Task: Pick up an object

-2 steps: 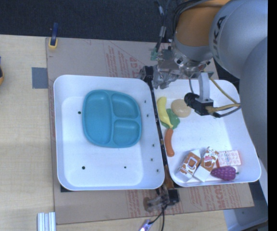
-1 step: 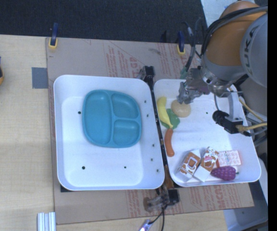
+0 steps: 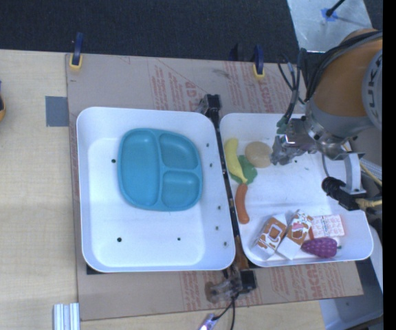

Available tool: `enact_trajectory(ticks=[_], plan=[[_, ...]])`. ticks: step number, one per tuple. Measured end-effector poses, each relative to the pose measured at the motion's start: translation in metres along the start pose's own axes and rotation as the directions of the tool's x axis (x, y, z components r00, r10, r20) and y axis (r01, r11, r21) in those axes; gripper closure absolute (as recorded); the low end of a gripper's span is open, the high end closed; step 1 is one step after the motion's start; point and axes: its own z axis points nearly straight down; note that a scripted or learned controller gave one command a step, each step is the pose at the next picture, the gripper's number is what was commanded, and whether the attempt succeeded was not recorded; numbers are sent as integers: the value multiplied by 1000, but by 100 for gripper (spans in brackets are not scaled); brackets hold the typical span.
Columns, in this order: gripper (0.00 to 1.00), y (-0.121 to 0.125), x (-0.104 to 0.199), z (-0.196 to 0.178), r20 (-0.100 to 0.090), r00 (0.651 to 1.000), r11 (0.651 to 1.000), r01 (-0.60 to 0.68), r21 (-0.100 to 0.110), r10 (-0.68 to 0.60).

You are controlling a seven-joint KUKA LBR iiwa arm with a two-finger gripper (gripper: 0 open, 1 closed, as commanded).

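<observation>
Right bin (image 3: 287,184): claw (image 3: 282,154) blurred beside beige lump (image 3: 258,154).

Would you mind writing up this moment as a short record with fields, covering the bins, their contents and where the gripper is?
left bin: holds a blue divided plate
right bin: holds toy food
along its left wall: yellow banana, green piece, orange sausage
near gripper: tan round piece
near corner: small printed cartons, purple grapes
gripper: low over the right bin, just right of the tan round piece
held object: none seen between the fingers
</observation>
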Motion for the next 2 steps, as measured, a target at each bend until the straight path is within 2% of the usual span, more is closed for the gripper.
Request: enact_trajectory(ticks=[1, 2], plan=[[100, -43, 38, 0, -1, 1000, 1000, 2, 0, -2], [100, -43, 37, -10, -1, 1000, 1000, 3, 2, -3]])
